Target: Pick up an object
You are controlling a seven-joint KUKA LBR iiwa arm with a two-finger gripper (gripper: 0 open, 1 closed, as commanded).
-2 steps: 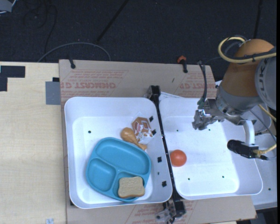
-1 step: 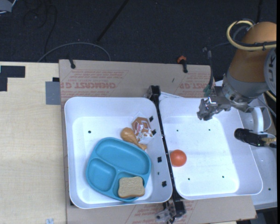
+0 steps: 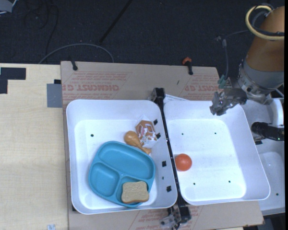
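Bench (image 3: 24,143): pale wood surface, carrying a brown cardboard sheet (image 3: 134,83) with mirrored red print, and on that the two white bins side by side. Landmark for all positions below: the black divider (image 3: 165,147) where the bins meet. Arm (image 3: 266,47) enters from the right, grey body with orange band, well right of the divider and above the right bin's far right corner. Left bin (image 3: 79,123), left of the divider: holds a blue compartment plate (image 3: 110,171) in its near half, the plate's right edge close to the divider. Right bin (image 3: 216,143), right of the divider: holds one orange ball (image 3: 183,162), just right of the divider, about midway along its length, lying loose on the bin floor. A slice of bread (image 3: 135,191) sits in the plate's near right compartment, left of the divider near its near end. A white and brown wrapped packet (image 3: 147,131) lies just left of the divider, towards its far half, beyond the plate. A tan drumstick-shaped piece (image 3: 134,140) touches the packet's left side and rests at the plate's far rim. Claw (image 3: 223,104): hangs over the far right rim of the right bin, well away from the divider and the ball; nothing visible in it, and how far it is spread cannot be told from this angle.
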